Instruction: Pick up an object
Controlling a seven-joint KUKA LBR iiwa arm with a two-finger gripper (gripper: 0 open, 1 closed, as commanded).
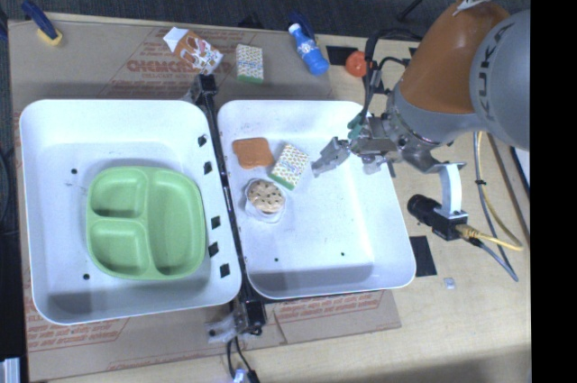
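From the camera view, the arm comes in from the right and its bulk covers the right rim of the right bin. The end effector hangs low over that bin, just right of the patterned packet; it is small and blurred, so how far it is open cannot be told, and nothing is seen between its parts.

Three things lie in the right bin: the patterned packet, an orange block just left of it, and a round cookie pack below-left of it, touching or nearly so.

The left bin holds one green divided plate.

On the worktop beyond the packet lie a blue bottle, a small box and a snack bag.
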